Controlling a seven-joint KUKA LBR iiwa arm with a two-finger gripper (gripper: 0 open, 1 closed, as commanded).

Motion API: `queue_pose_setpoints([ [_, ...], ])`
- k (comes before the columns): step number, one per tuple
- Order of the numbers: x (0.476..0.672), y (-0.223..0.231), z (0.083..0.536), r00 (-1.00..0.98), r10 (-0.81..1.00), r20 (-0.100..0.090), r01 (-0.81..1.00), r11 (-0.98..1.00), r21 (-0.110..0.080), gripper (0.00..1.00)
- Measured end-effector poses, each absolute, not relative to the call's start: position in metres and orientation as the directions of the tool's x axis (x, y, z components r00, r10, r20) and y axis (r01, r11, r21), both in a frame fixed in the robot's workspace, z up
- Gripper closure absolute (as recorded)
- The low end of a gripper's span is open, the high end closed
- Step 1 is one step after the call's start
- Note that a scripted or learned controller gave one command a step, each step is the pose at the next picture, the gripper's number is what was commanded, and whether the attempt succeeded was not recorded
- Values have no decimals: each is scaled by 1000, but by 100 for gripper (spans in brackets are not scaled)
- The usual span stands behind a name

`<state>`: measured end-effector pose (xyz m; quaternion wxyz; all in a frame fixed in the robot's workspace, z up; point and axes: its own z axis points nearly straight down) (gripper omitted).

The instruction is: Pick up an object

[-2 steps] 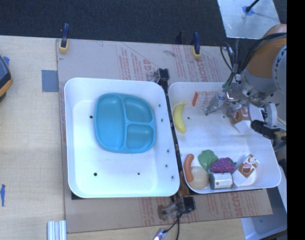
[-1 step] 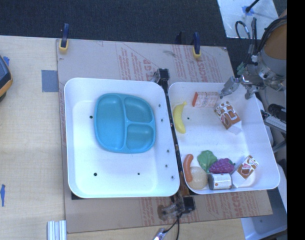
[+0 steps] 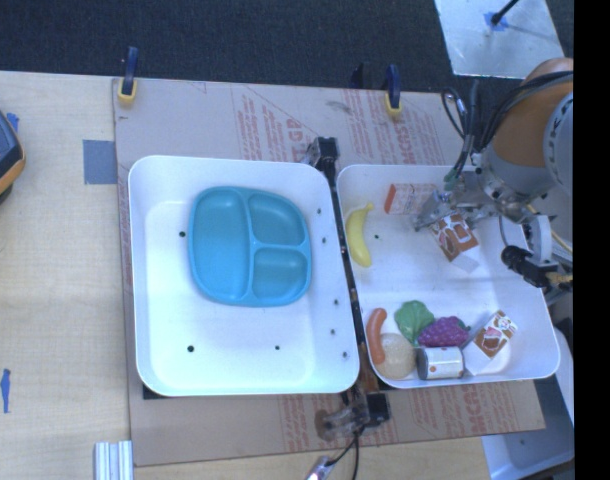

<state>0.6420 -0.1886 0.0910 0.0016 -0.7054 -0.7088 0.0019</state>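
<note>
Camera view: your gripper (image 3: 447, 211), finger state impossible to tell, sits just above the small brown-and-white carton (image 3: 455, 237); a shallow bite could let the carton slip free as you lift.

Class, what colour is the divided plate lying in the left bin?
Light blue plate, seen in the camera view.

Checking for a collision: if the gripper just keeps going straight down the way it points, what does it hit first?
Most likely the small brown-and-white carton, lying directly under the gripper in the right bin. The height between them can't be read from this slanted view. The banana lies well to the side, out of that line.
</note>
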Motion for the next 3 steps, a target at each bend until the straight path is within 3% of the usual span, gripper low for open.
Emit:
queue_pose_setpoints([
  [1,643,-189,103,-7,1000,-1,1000,7,-4,100],
  [2,651,-143,141,-5,1000,0,1000,5,-1,100],
  [3,628,-80,193,-5,1000,1,1000,5,-3,100],
])
